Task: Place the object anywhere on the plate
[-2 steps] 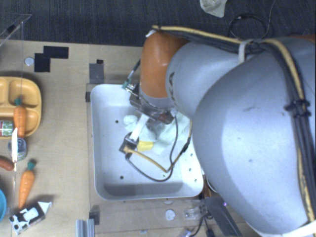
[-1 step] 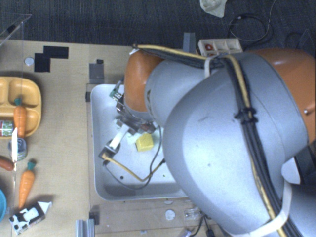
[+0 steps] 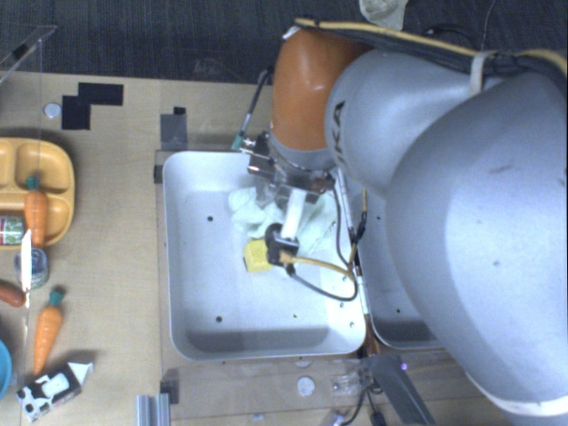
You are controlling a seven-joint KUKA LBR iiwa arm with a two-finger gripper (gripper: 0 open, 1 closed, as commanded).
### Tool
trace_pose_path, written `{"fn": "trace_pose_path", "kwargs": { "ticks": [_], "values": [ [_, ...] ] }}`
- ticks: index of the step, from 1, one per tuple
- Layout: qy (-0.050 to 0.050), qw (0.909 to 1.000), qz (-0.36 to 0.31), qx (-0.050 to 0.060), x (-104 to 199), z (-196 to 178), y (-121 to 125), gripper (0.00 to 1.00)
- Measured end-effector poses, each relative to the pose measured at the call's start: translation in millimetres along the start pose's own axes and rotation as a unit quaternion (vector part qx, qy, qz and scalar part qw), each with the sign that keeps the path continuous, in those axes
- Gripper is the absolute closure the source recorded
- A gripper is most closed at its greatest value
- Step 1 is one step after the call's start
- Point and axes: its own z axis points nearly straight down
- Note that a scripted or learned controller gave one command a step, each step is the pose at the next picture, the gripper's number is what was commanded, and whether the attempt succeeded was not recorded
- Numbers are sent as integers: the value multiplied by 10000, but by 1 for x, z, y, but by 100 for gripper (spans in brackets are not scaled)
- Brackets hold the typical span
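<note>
A small yellow block lies on the floor of the left white bin, near its middle. Just behind it, a pale, whitish-green plate-like thing shows partly from under the arm, with another piece of it visible at the right. My gripper hangs over this pale thing, below the orange band of the wrist. The wrist hides its tips, and I see nothing clearly held. The yellow block sits a little in front of and below the gripper.
The grey arm covers most of the right bin. On the bench at left stand a yellow divided tray with a carrot, two more carrots, a can and a cow-patterned carton.
</note>
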Motion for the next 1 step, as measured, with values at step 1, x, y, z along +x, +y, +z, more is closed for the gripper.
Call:
{"fn": "trace_pose_path", "kwargs": {
  "ticks": [1],
  "values": [
    [19, 9995, 325, -10, 39, 97, -13, 100]
  ]
}}
